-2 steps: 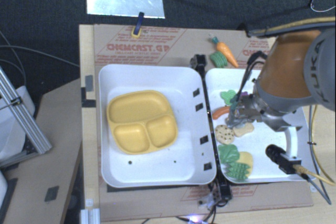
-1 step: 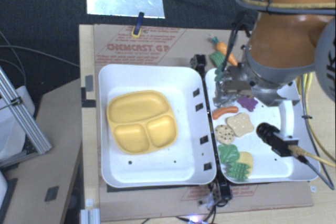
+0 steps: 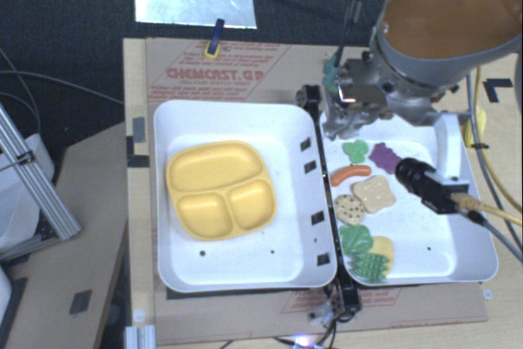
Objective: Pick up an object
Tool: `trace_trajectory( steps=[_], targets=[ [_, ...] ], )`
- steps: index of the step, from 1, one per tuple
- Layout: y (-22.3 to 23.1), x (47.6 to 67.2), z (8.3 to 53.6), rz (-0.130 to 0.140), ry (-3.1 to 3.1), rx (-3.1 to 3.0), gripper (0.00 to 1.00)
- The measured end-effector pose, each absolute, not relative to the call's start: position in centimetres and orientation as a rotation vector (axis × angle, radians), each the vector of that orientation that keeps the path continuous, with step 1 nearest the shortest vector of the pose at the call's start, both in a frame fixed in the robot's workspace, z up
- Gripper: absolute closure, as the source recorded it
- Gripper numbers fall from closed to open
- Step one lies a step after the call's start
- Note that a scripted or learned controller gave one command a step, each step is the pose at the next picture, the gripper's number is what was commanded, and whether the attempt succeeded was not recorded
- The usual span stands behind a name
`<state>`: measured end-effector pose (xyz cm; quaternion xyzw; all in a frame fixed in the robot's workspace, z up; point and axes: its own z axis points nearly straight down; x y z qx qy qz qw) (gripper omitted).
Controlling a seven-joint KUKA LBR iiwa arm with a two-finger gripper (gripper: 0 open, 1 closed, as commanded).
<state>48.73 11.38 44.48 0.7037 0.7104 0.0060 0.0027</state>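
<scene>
While gripper [image 3: 339, 123] hangs far in right bin [image 3: 470, 261], fingers unclear, sausage [image 3: 350, 174] orange, cracker [image 3: 374, 194], cookie [image 3: 350, 209] near, yellow tray [image 3: 219, 189] left.

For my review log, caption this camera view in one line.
Gripper poised at the right bin's far edge above toy foods; yellow tray sits in left bin.

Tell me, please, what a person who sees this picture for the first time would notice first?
Probably the big grey and orange arm at the upper right, hanging over the right bin. Next comes the yellow divided tray lying alone in the left bin. Then the small toy foods in the right bin: a sausage, a cracker, a cookie and green pieces.
</scene>
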Motion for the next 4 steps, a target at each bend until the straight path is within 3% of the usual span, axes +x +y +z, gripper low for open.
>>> trace_trajectory(
  steps=[1,2,3,4],
  targets=[
    [11.1,48.7,45.1,0.008,2.232,2.207,1.00],
    [12.2,59.6,36.2,0.004,2.220,2.218,1.00],
    [22.3,60.2,30.0,0.001,2.236,2.210,1.00],
    [17.6,49.1,21.9,-0.024,2.227,2.229,1.00]
  ],
)
